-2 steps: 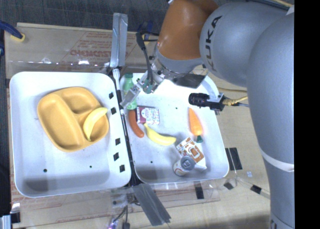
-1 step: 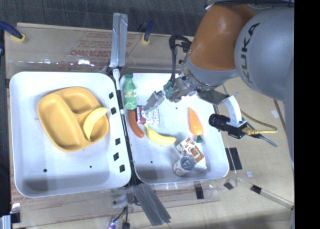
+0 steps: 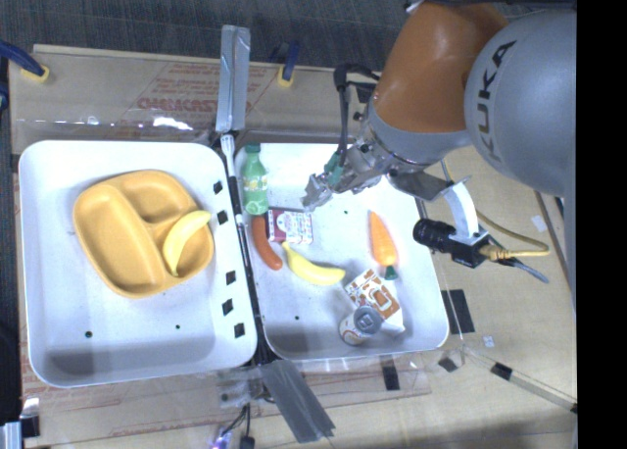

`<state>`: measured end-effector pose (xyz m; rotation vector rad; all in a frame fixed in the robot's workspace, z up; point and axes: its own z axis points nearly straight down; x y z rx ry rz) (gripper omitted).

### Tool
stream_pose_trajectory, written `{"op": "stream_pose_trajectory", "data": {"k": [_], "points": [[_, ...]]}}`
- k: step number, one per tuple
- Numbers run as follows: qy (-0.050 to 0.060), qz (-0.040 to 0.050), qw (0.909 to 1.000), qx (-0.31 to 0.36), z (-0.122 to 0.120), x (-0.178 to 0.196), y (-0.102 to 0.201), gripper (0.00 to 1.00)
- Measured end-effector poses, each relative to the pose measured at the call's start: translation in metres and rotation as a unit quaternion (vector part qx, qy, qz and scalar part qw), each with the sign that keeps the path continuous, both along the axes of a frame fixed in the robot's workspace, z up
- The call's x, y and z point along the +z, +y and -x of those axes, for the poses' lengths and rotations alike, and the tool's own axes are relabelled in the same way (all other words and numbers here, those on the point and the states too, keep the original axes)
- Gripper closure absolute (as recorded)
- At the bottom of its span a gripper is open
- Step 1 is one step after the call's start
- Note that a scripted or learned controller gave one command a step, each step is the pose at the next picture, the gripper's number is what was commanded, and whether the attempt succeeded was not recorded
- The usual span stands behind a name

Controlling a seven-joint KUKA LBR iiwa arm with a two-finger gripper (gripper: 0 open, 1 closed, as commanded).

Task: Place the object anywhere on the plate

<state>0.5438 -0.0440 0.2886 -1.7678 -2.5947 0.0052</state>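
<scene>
left white bin (image 3: 59, 339): curved yellow banana (image 3: 185, 238) on plate (image 3: 118, 231); gripper (image 3: 323, 185) state unclear.

1. A robot lab: a KUKA arm (image 3: 490, 74) reaches over a bench (image 3: 509, 339).
2. Two white bins (image 3: 59, 359) sit taped and clamped to cardboard (image 3: 176, 89).
3. Toy food fills them; cables (image 3: 519, 256) trail loose.

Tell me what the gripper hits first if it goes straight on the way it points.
Probably the small red and white carton just beyond the gripper, which points down-left. Depth is unclear; it may meet the bin floor first.
</scene>
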Motion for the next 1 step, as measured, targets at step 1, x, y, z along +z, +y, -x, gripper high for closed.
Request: {"op": "stream_pose_trajectory", "data": {"k": [1], "points": [[-0.001,-0.0007,0.9989,0.047,0.0517,0.0204,-0.0766,1.0]]}}
